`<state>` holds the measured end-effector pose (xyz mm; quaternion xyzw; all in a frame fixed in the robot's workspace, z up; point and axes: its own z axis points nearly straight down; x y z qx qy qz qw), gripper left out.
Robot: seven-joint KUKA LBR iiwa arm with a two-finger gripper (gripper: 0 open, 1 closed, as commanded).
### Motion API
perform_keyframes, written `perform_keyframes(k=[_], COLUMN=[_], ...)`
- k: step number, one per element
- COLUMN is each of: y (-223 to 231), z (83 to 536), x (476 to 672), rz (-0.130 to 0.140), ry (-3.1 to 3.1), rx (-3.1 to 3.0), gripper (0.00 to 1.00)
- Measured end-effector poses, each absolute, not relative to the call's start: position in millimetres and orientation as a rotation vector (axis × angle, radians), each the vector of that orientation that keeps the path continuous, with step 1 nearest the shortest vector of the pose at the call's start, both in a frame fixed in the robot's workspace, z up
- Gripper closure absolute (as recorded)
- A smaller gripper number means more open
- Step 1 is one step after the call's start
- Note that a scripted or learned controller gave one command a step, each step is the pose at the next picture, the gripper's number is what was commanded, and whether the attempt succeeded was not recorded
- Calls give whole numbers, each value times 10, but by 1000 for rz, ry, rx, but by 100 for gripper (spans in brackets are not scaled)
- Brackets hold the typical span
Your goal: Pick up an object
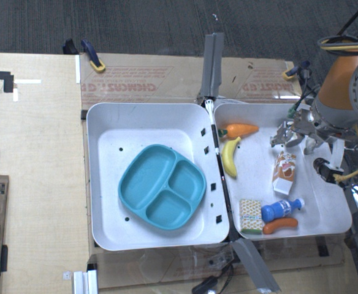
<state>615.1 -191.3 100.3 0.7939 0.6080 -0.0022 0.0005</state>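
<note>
Camera view puts the gripper point(287, 138) low in the right bin point(326, 225), hanging off the grey arm point(344, 90) that comes in from the right edge, its metal fingers pointing down just above the top end of a small orange-and-white carton point(284, 173). How far apart those fingers stand I cannot tell at this size, and nothing is visibly caught between them, so by my reading the pick is not yet made: the approach looks done, while the closing and lifting are left. The carton lies flat on the bin floor and seems the likeliest target, being nearest. Further out in the same bin, a carrot point(240, 129) and a banana point(230, 157) lie close together near the divider, and along the near wall sit a small patterned packet point(251, 215), a blue bottle point(281, 209) and a reddish sausage point(280, 226), all untouched. Over in the left bin point(105, 133) rests a blue divided plate point(162, 187).
</note>
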Motion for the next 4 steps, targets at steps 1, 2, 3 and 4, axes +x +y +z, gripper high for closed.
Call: perform_keyframes(k=[1,2,3,4], y=[-1916,-1949,-1948,-1881], z=[1097,1804,1801,912], x=[6153,5882,5881,5811], rz=[-8,-2,-3,-3], ry=[1911,1803,1803,1808], rx=[2491,2572,2572,2571], gripper=[100,100,0,0])
